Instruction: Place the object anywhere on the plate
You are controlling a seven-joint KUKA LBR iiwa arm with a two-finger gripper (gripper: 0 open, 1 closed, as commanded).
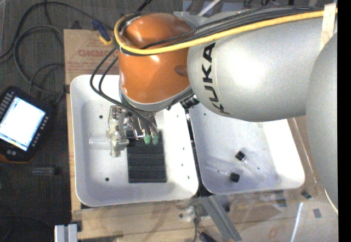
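A dark ribbed rectangular plate [147, 165] lies in the left bin [82, 125], towards its front. My gripper [130, 132] hangs over the plate's far edge, under the orange wrist band. A small clear tube-like object [98, 140] lies just left of the gripper, on or close above the bin floor. It reaches up to the gripper's pale left side, and whether it is gripped is not visible. The arm's wrist hides the far part of the left bin.
The right bin [285, 169] holds two clear vials with black caps [239, 156] [234, 176]. The big grey arm body covers the right bin's far half. A tablet [22, 123] lies on the floor to the left, with cables beyond the bench.
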